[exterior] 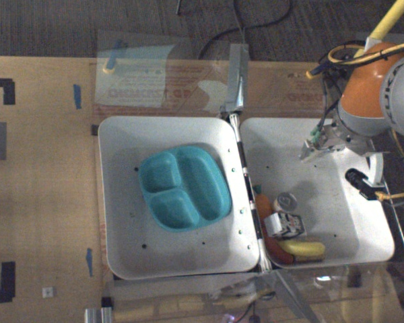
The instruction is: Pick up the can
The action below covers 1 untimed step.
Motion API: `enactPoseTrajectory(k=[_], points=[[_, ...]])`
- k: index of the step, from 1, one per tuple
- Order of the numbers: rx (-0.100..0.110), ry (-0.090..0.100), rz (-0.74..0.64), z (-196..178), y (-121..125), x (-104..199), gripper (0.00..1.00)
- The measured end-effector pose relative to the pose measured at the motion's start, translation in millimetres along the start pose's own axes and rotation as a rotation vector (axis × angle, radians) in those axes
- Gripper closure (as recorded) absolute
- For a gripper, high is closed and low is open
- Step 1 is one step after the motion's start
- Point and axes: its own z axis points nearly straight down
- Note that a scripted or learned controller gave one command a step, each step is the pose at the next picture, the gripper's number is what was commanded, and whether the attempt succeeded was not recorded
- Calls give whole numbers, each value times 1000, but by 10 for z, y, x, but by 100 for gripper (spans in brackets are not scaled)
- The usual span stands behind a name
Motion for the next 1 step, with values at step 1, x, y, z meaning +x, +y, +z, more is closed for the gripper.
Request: enactPoseTrajectory(k=[1], points=[[12,6,229,-189,236,725,100]])
